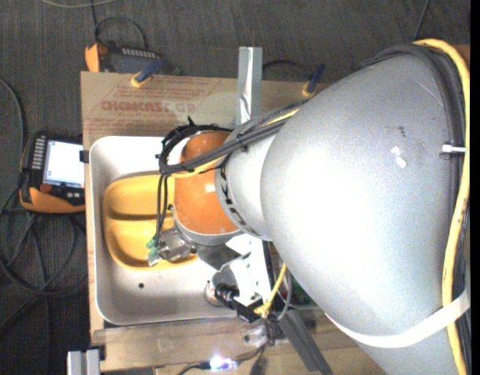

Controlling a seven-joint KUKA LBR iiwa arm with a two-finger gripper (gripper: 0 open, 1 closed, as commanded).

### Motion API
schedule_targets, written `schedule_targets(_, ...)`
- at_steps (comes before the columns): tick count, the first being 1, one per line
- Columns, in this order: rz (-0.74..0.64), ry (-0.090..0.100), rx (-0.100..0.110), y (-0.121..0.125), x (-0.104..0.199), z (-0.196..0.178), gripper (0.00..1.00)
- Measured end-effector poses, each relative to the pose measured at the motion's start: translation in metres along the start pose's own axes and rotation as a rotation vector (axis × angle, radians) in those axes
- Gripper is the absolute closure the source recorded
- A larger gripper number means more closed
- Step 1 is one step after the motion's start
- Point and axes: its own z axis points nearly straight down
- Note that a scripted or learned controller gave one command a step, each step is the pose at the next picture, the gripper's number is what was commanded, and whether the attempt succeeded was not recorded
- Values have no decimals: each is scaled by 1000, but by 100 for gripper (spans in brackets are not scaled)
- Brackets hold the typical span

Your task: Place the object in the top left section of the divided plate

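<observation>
- Divided plate (129, 219), yellow, lying in one white bin (115, 295) at the left of the camera view; two of its sections visible, parted by a raised ridge, the rest hidden under the arm.
- Nothing discernible in the two visible plate sections.
- One white bin in sight, its right part covered by the arm; one small dark spot on its floor below the plate.
- One grey arm (357, 201) reaching in from the right, orange band (204, 190) above the wrist directly over the plate's right part.
- Gripper (163, 247) low over the plate's lower right edge; cannot tell its opening, and cannot tell any object in it.
- One handheld pendant (56, 170) with a lit screen on the floor left of the bench.
</observation>
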Motion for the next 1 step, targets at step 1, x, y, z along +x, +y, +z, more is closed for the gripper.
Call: schedule_targets(1,-359,1,18,15,-25,-154,100)
